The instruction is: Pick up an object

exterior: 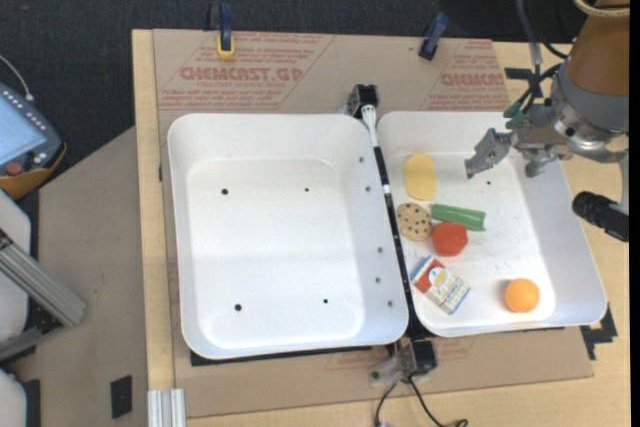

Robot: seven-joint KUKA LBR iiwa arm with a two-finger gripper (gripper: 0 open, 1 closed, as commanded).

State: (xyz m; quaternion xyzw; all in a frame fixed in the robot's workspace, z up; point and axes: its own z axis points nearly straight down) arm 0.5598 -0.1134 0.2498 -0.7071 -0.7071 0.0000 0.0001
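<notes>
The arm reaches in over the right bin, and its gripper hangs above that bin's far half, over bare white floor. Two grey fingers show, one toward the bin divider and one back toward the wrist, with a gap between them and nothing in it; the gripper is spread and carries no object.

Every candidate lies on the near side of the gripper. Closest is the yellow block, just toward the divider and a little nearer the camera. Beyond it sit the green stick, the red ball touching its underside, and the speckled cookie beside the divider. Farther still are the small printed carton and the orange ball, which stands well apart from the rest. The left bin lies past the divider, away from the work.

To do the step well, the program would probably be wise to choose an isolated target. The yellow block is the shortest move and has open floor around it; the fingers should straddle its narrow width. The clustered stick, ball and cookie risk a nudge or a double contact. The orange ball is clear but may roll from under closing fingers.
</notes>
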